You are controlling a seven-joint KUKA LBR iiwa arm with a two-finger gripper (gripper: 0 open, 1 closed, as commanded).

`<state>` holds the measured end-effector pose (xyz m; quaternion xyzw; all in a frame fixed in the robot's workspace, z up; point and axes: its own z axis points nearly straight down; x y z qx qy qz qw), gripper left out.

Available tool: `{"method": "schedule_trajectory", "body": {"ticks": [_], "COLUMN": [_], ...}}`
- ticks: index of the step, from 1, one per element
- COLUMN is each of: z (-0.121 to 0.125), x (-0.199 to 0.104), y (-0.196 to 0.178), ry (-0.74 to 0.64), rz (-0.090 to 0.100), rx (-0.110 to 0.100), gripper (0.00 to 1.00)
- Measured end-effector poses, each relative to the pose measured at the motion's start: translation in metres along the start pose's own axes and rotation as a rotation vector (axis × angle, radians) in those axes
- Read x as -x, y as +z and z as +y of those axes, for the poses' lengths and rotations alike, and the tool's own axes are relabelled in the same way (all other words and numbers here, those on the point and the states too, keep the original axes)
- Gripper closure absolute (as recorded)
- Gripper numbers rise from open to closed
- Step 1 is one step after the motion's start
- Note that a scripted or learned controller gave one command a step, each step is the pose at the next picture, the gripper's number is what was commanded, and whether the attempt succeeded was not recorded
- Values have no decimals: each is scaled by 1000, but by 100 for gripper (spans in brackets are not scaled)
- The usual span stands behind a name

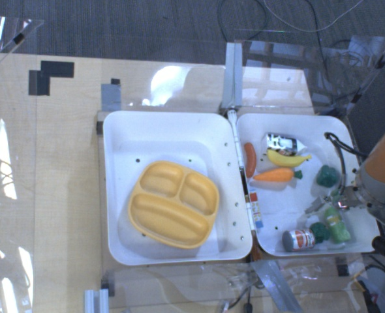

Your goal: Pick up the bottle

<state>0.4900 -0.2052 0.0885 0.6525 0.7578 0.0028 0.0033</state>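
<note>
The bottle is small, with a grey end and a red and white label. It lies on its side near the front wall of the right bin. The arm reaches in from the right, its orange band above the bin's right rim. My gripper hangs low over the right part of that bin, just above and to the right of the bottle. Nothing is visibly held between its tips. Green items lie right beside the bottle, under the gripper.
The right bin also holds a red sausage, a carrot, a banana, a shiny packet and a dark green piece. A yellow divided tray lies in the left bin. Black cables run along the right rim.
</note>
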Motion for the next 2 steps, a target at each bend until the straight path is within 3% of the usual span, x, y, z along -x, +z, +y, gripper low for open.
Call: {"method": "schedule_trajectory", "body": {"ticks": [1, 2], "z": [3, 28], "x": [0, -26], "y": [-12, -88], "ry": [-3, 403], "rz": [-2, -2], "rx": [7, -4], "gripper": [100, 100]}}
